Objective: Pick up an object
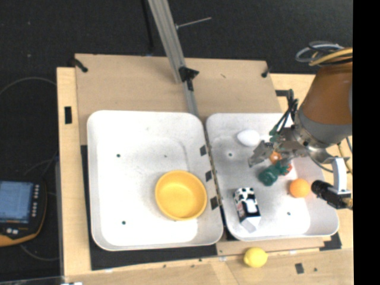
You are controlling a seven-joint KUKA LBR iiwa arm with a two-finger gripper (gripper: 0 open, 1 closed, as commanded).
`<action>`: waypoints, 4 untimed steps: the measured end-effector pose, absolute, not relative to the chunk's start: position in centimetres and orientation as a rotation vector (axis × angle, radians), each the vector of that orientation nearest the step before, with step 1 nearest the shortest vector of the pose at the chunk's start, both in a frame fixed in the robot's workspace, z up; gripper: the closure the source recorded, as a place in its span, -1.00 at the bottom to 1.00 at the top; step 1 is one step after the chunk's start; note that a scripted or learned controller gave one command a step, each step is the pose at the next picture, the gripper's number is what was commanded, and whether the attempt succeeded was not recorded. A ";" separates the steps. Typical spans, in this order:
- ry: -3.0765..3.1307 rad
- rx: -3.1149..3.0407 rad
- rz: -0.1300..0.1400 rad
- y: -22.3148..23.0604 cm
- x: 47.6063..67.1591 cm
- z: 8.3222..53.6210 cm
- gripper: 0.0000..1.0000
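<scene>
Your tool hangs low in the right bin, beside the green object, probably lining up a pick; I cannot tell how its grip is set. Nearer you, a yellow ball lies on the table outside that bin's front edge. Farther in sit the black-and-white carton, orange ball and, toward the back edge, a white egg-shaped piece.
</scene>
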State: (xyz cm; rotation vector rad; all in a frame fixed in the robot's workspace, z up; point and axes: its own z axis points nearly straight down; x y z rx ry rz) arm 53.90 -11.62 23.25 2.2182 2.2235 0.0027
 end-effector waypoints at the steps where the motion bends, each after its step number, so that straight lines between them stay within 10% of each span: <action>1: 2.221 2.220 0.003 -11.6 53.9 23.3 -1.00; 4: 2.210 2.212 0.013 -13.2 55.8 12.9 -1.00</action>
